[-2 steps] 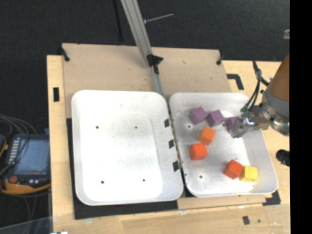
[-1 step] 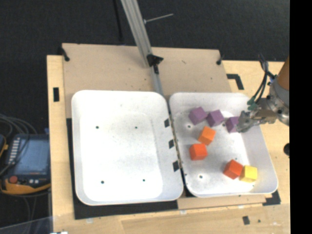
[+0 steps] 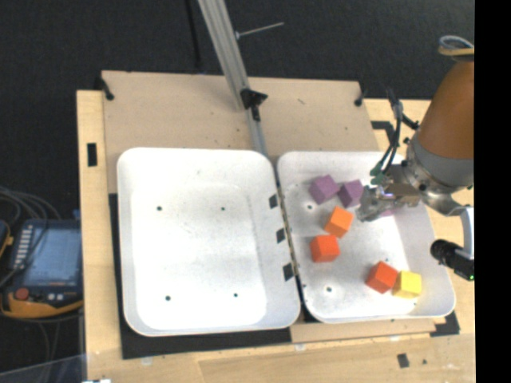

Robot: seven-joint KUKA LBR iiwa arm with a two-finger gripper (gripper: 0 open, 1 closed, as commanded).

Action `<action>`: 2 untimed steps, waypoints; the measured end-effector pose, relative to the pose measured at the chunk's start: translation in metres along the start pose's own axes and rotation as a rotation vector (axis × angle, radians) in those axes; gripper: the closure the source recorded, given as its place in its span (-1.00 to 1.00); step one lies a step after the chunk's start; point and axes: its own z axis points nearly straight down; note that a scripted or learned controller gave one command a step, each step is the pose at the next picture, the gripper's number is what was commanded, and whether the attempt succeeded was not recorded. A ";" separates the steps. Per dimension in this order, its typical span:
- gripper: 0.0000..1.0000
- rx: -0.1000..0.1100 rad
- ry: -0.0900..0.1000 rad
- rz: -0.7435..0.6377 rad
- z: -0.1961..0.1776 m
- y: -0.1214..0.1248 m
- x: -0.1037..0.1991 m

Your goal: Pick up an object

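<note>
Right white bin [image 3: 415, 309]: gripper [image 3: 374, 207], finger state unclear, just beside purple cube [image 3: 350, 192].

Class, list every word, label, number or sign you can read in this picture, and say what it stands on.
None can be read.
The screen of the handheld panel left of the bench is too blurred to read.
The blocks in the right bin bear no markings.

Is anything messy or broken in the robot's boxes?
Nothing looks broken or spilled. The blocks sit scattered at different angles inside the right bin, all within its rim: two purple, three orange-red, one yellow block. The gripper hangs beside the purple blocks.
</note>
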 end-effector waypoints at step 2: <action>1.00 0.000 0.001 -0.002 0.016 0.014 0.110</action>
